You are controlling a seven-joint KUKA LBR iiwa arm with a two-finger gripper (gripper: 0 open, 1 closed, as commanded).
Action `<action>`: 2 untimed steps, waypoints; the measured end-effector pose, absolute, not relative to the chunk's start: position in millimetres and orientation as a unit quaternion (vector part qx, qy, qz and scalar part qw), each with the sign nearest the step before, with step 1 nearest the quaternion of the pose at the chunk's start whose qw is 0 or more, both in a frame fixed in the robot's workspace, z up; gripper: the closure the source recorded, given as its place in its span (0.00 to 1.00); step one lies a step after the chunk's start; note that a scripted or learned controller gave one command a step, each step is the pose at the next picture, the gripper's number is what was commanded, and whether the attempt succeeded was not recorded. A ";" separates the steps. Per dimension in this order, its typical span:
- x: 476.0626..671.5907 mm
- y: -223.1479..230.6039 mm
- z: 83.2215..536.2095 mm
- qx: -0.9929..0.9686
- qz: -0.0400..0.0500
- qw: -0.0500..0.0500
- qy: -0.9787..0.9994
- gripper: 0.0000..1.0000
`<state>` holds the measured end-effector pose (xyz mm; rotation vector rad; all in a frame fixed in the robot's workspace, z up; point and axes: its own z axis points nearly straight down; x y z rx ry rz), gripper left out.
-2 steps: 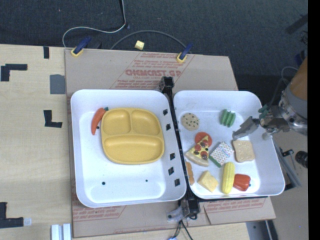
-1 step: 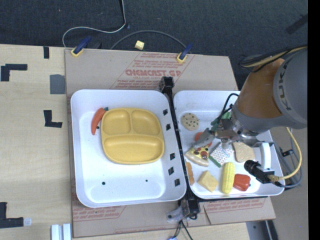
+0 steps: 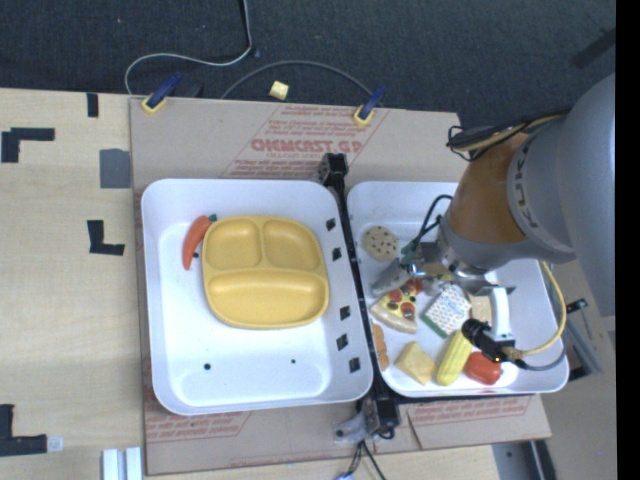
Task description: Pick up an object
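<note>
Where the arm (image 3: pixel 540 188) comes in from 3 o'clock, the gripper (image 3: pixel 425 268) hangs low over the right bin (image 3: pixel 555 368); fingers hidden, spread cannot be told. Just below: pizza slice (image 3: pixel 398 308). Cookie (image 3: pixel 379 241) at 10 o'clock, corn cob (image 3: pixel 453 357) at 5 o'clock. Left bin (image 3: pixel 160 298): yellow divided plate (image 3: pixel 266 271), carrot (image 3: pixel 195 240) at its 9 o'clock.

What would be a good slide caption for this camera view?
KUKA arm lowers its tool into the right bin of toy food; yellow divided plate and carrot lie in the left bin.
</note>
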<state>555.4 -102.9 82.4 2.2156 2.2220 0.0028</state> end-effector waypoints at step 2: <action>623.5 -45.4 190.5 0.704 0.004 0.004 0.710 1.00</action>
